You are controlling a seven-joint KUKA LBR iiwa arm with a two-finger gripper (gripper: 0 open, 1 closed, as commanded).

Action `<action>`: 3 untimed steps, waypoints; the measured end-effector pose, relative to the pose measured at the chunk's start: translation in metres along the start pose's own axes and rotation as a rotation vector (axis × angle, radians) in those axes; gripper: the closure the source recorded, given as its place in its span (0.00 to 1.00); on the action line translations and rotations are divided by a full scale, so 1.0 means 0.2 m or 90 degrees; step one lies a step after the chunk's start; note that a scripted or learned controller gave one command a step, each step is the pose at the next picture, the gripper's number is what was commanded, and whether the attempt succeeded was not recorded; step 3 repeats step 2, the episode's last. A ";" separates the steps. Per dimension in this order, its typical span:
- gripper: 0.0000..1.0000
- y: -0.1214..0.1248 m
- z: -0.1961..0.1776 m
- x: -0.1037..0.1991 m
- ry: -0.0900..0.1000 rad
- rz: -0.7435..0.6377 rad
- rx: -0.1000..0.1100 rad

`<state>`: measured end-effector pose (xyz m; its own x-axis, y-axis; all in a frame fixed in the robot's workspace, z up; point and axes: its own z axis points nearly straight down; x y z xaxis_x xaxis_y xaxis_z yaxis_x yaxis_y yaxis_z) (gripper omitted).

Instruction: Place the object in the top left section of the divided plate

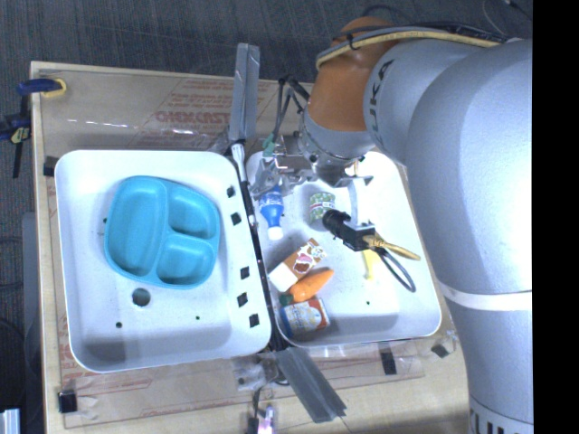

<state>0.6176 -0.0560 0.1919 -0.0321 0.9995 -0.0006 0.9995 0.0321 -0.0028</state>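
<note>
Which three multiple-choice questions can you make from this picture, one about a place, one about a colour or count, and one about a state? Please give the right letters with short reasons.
1. Where does the divided plate lie?
A. in the left bin
B. in the right bin
C. on the bare bench

2. What colour is the divided plate?
A. red
B. blue
C. white

3. How is the carrot placed?
A. on the divided plate
B. lying in the right bin
C. on the bench outside the bins

Answers:
1 A: the plate rests inside the left bin.
2 B: its surface is light blue against the white bin.
3 B: the orange carrot lies in the right bin among other small items, apart from the plate.
</note>
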 end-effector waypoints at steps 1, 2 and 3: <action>1.00 0.02 0.00 0.37 0.000 -0.239 0.001; 0.00 0.02 0.00 0.37 0.000 -0.239 0.001; 0.00 0.02 0.00 0.37 0.000 -0.239 0.001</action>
